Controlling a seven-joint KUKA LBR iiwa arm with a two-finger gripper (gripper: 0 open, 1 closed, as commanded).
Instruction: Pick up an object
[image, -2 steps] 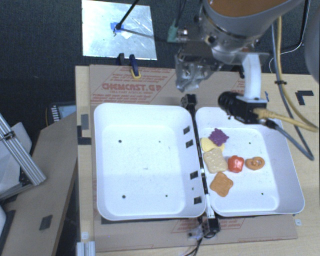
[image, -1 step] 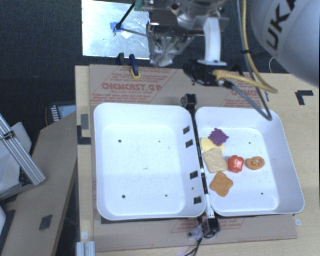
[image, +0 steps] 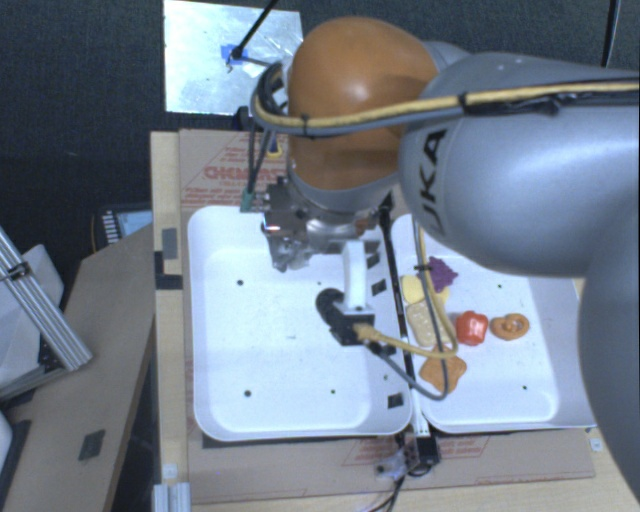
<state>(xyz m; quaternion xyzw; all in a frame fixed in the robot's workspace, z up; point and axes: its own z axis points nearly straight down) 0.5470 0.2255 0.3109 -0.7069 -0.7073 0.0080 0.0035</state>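
Letters "KA" mark the grey arm (image: 520, 170); its gripper (image: 290, 255) hangs over the view's left-hand white bin (image: 240, 400), grip state indiscernible.

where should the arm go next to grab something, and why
Probably shift across to the right bin. The gripper hangs over bare floor of the left bin, while the red piece, orange ring and purple piece lie in the right one.

A purple piece (image: 440, 272), yellow piece (image: 413, 290), red piece (image: 471, 327) and orange piece (image: 512, 326) lie clustered in the right bin (image: 520, 385).
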